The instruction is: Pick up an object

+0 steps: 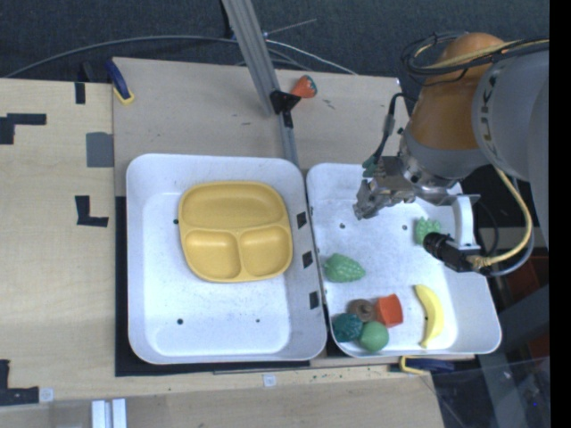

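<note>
The toys clustered in the right bin's (482, 337) near corner, ball (375, 336) touching block (390, 310), invite a double grab; whether the gripper (368, 205) is parted cannot be told.

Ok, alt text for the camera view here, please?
The grey arm's hand hovers over the upper part of the right bin, which holds a banana, an orange block and green toy foods. The left bin holds a yellow divided plate.
</note>
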`<state>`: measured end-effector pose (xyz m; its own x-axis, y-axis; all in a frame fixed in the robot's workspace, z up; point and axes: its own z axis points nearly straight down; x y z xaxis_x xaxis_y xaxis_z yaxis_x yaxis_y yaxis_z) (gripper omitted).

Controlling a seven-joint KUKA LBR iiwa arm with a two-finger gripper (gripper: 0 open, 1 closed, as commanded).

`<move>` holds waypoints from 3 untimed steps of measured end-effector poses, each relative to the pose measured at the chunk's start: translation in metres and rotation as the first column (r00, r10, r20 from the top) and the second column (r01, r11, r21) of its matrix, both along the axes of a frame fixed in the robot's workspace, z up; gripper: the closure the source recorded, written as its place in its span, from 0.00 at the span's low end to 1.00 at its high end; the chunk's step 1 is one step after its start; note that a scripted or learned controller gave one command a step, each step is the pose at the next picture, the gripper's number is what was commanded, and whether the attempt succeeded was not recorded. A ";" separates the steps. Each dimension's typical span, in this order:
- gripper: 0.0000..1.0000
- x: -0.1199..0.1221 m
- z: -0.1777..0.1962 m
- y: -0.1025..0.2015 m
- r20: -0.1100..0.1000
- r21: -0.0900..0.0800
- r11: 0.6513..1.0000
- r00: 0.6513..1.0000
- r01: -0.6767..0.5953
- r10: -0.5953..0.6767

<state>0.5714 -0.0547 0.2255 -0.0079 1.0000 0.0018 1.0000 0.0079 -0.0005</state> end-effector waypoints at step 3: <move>1.00 0.042 -0.019 0.155 -0.001 0.000 1.000 1.000 0.001 -0.001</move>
